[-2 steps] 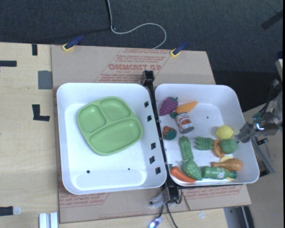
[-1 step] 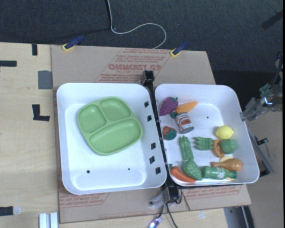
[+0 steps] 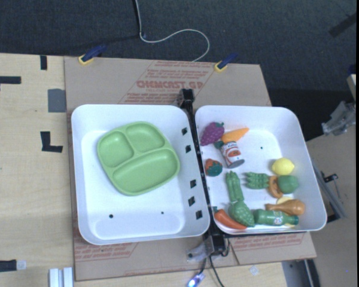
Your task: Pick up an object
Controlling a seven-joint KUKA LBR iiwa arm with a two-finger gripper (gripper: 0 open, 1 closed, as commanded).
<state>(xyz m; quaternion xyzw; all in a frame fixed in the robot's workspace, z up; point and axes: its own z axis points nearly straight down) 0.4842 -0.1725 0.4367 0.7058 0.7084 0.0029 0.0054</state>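
Camera view: toys crowd my right bin's near edge; its far-right corner lies bare. My gripper's state I cannot tell.

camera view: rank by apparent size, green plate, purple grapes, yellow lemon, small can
Largest to smallest as they look:
1. green plate, by far the largest
2. purple grapes
3. small can and yellow lemon look about alike; not ranking those two.

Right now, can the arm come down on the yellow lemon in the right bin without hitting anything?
Probably yes. The lemon lies uncovered near the right bin's right wall, open from above. The green fruit touches its lower side, so a wide grasp may nudge that.
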